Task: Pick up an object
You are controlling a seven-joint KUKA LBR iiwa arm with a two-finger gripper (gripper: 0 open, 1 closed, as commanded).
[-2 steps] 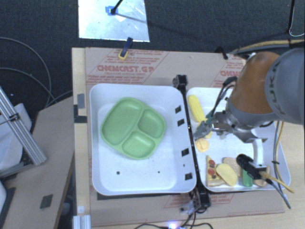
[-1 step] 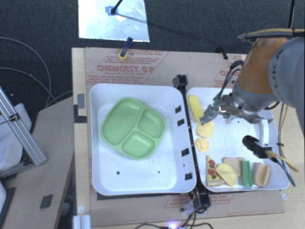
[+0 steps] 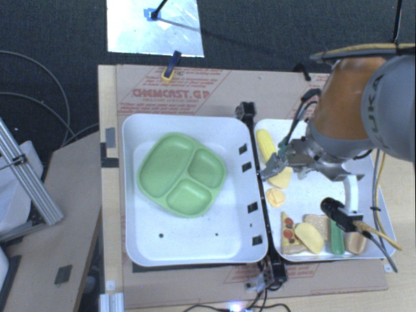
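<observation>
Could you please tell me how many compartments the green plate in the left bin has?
3. The green plate has one long compartment along its left side, one at the upper right and one at the lower right. Nothing covers the plate, so none should be hidden.

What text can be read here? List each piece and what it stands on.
"CHEMCAST GP": red print on the brown sheet under the bins, above the left bin.
"KUKA", partly seen: on the grey arm.
More red print along the sheet's edges and lower part: too blurred to read.
</observation>
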